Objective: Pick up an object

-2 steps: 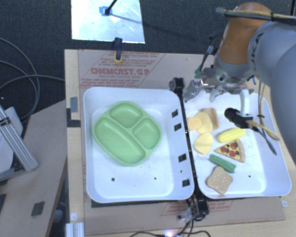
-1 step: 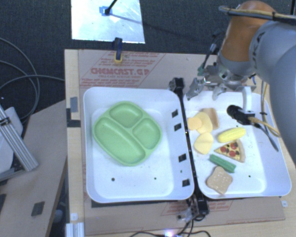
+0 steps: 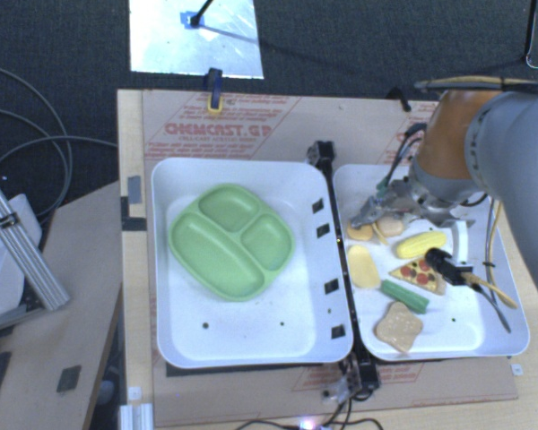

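Note:
My gripper (image 3: 374,213) hangs low over the far left part of the right bin (image 3: 493,330). Right under and beside it lie two tan round pieces (image 3: 388,227). Near them are a yellow corn cob (image 3: 420,243), a pale yellow piece (image 3: 364,266), a pizza slice (image 3: 420,274), a green stick (image 3: 403,296) and a slice of toast (image 3: 399,326). I see nothing lifted in the gripper.
The left bin (image 3: 184,330) holds a green divided plate (image 3: 231,240). A black divider with clips (image 3: 334,240) runs between the two bins. The grey arm with its orange band (image 3: 457,141) covers the right bin's far right corner.

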Motion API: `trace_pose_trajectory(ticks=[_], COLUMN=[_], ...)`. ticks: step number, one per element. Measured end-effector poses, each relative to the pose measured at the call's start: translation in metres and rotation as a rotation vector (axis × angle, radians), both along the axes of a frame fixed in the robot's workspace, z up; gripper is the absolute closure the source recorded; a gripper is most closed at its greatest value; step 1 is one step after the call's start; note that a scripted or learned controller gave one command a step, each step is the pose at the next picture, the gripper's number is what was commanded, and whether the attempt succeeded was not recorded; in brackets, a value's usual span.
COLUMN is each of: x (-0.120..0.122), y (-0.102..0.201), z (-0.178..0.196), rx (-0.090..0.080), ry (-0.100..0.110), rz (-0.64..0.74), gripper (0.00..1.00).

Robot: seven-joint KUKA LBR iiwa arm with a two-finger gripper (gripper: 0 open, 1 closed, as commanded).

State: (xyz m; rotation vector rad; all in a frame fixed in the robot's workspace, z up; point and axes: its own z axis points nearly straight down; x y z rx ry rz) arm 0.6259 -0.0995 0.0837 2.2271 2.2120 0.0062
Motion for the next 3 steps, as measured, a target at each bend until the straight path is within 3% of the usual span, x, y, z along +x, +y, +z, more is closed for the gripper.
trace_pose_trajectory(ticks=[1,2,3], x=[-0.085,-0.137,-0.134], y=[0.013,-0.035,-0.031], z=[0.005,0.005,0.015], rx=[-0.003,-0.001,-0.001], ry=[-0.007,-0.008,-0.012], rz=[0.004,0.002,0.008], gripper=[0.0,0.0,1.0])
